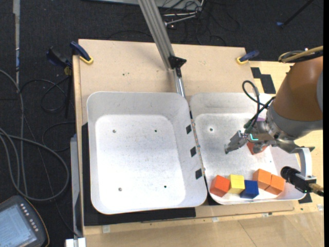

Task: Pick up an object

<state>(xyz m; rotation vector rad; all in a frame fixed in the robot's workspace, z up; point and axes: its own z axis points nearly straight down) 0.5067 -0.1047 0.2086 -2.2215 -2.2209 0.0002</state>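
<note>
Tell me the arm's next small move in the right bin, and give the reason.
Probably lower the gripper onto the red object right beside it. It hangs over the right bin, while the orange, yellow and blue blocks lie farther off along the near wall.

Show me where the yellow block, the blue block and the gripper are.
yellow block (237,182), camera view, on its top face.
blue block (251,188), camera view, on its top face.
gripper (229,147), camera view, at the fingertips above the right bin's floor.
</note>
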